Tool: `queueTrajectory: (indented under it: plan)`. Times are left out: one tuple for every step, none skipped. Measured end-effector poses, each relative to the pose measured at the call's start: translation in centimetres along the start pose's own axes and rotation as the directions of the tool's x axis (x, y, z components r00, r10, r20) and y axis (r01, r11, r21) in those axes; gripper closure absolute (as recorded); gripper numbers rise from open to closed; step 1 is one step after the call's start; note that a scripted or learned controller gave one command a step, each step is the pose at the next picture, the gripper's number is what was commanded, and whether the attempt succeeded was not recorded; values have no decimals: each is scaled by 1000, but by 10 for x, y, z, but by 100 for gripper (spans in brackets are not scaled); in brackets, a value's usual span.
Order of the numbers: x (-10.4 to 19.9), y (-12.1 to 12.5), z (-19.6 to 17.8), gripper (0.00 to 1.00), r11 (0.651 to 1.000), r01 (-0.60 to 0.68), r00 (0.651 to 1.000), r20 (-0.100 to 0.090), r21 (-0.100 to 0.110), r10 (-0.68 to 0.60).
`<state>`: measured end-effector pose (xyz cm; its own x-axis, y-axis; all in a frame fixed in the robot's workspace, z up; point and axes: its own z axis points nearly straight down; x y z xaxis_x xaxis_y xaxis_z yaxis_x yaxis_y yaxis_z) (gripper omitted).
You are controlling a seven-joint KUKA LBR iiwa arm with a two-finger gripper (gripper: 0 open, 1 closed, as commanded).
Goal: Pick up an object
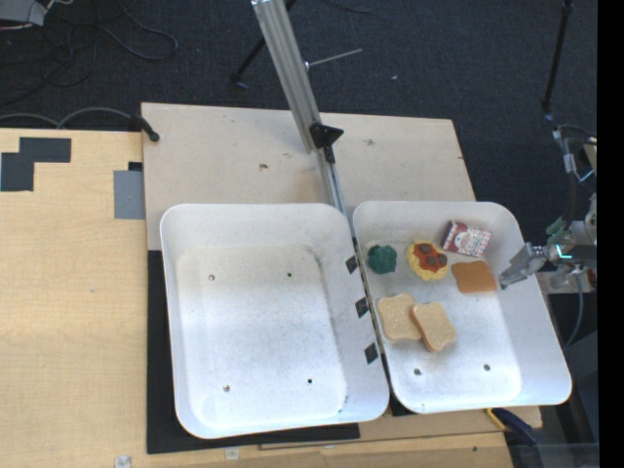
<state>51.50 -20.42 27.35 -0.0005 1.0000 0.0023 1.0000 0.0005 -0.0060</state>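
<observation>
**Hand at the right rim, food just to its left**

The tabletop point(244, 154) carries two white bins; the left bin point(253, 320) is bare, the right bin point(487, 378) holds all the food. The hand point(531, 266) hangs at the right bin's right rim; I cannot tell how it is set. Every piece lies to its left. Nearest is the toast point(474, 277), just beside it. Farther left sit two bread slices point(416, 322), a pizza piece point(428, 259), a small box point(466, 238) and a green lump point(381, 257).

The right bin point(531, 378) holds bread slices point(416, 321), with toast point(474, 277) nearby; the gripper point(514, 269) sits just right of the toast.
</observation>
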Motion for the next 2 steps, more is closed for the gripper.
queueTrajectory:
  plan:
    - [0,1,-2,0,1000,-2,1000,1,-4,2]
    - [6,9,49,0,1000,0,1000,-1,1,0]
